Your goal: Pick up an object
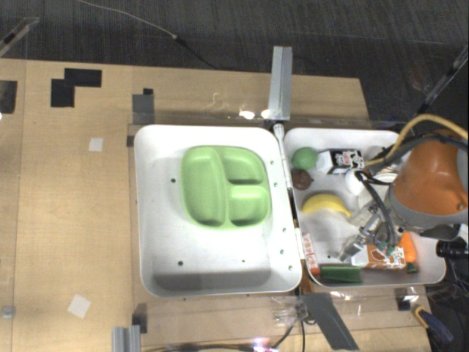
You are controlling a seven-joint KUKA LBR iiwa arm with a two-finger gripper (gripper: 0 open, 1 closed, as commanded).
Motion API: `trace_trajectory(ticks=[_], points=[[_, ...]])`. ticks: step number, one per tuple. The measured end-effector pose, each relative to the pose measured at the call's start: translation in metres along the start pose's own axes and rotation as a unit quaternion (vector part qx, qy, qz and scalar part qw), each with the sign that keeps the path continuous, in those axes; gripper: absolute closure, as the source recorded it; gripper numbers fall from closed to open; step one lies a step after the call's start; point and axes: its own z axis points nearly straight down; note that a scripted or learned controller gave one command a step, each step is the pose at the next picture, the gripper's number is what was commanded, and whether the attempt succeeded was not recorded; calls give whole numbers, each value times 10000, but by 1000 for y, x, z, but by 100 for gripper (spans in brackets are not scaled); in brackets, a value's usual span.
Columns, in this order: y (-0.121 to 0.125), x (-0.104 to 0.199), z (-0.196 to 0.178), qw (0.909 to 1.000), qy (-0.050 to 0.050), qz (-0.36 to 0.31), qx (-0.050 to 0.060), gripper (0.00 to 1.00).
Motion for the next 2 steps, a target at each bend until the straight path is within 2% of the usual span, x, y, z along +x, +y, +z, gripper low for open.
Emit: trace_trajectory(ticks=[1,2], points=[[-33,-23,0,9725,8,-2330,-12,0],[54,-32,1,9635,9,-2677,-37,0]])
